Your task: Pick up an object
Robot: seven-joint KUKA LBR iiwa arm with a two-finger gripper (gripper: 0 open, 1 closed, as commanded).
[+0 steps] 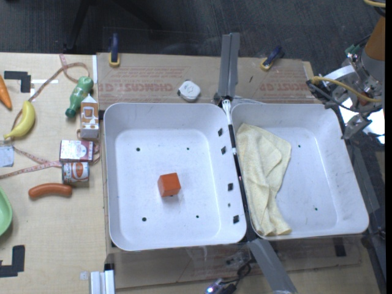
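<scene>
An orange-red cube point(169, 184) lies on the floor of the left white bin point(122, 133), a little below its middle. A pale yellow cloth point(264, 176) is draped along the left side of the right bin point(331, 164), running from its back to its front wall. The gripper point(356, 122) hangs at the right bin's back right corner, over the rim, with cables looped around the wrist. It is far from both the cube and the cloth.
A grey divider post point(229, 66) rises between the bins at the back. On the wooden bench to the left lie a banana point(22, 121), a green bottle point(79, 94), small cartons, a can point(76, 172) and a sausage point(50, 191). A white disc point(189, 90) sits behind the left bin.
</scene>
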